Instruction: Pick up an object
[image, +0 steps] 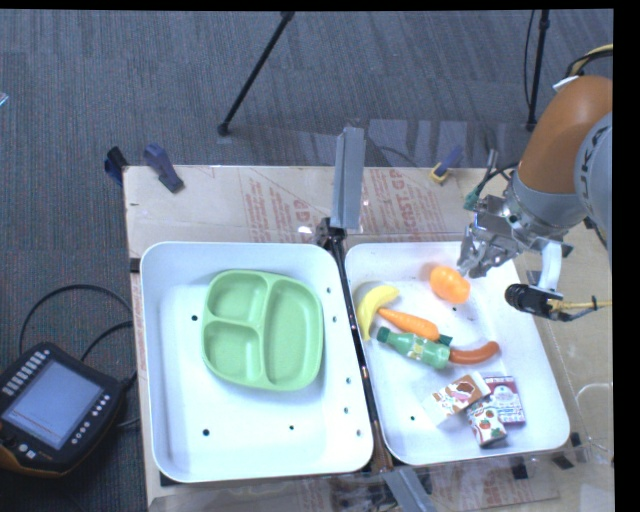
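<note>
Trouble, if it comes, most likely starts at the orange (450, 284), the round toy fruit in the upper half of the right bin (400, 262). The gripper (475, 262) hangs just above and to the right of the orange, its dark fingers pointing down with a small gap between them, and nothing sits in that gap. As a judgement: a smooth round shape can squirt sideways if the fingers close off-centre, and a gap this narrow may land on top of the orange instead of straddling it.

Going left to right from there: well to the left of the orange, the left bin (165, 300) carries a green divided tray (265, 330), far from any action. Closer in, a banana (372, 303) lies just left and below the orange. A carrot (407, 322) sits below it, with a green bottle (415, 348) touching the carrot's lower side. A sausage (474, 351) lies straight below the orange, and further down small cartons (480, 400) cluster near the bin's bottom corner.

None of these blocks the descent; the orange stands apart with bare bin floor around it. The nearer hazard is the right bin's upper wall, close behind the gripper, and a pushed orange could roll down into the carrot.
</note>
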